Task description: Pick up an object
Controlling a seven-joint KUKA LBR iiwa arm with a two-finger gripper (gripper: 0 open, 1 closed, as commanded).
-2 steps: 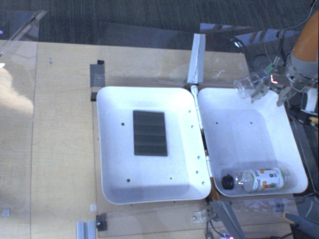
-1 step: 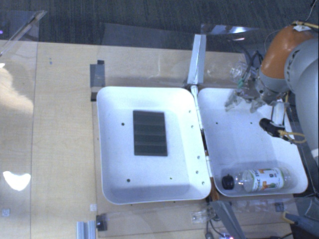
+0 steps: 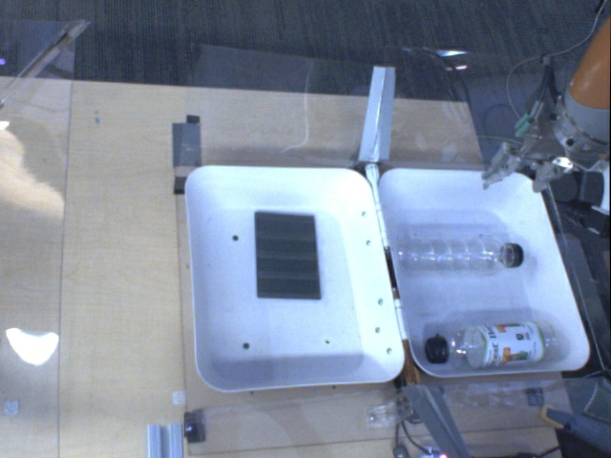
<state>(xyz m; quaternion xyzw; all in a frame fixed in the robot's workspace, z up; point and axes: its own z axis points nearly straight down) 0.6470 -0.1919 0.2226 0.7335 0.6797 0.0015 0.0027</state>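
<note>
gripper [image 3: 520, 165] hangs over the far right corner of the right bin [image 3: 563, 284], nothing between its fingers; whether they stand apart or together cannot be told. just below it in view, nearer the camera, a clear plastic bottle [image 3: 458, 255] lies on its side with its dark cap to the right. farther toward the camera lies a labelled bottle [image 3: 487, 343], black cap pointing left. well to the gripper's left, the left bin [image 3: 220, 342] on the tabletop [image 3: 105, 256] holds a flat dark ribbed block [image 3: 287, 256].

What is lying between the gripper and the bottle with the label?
In the camera view, a clear unlabelled bottle lies between the gripper and the labelled bottle, inside the right bin.
</note>
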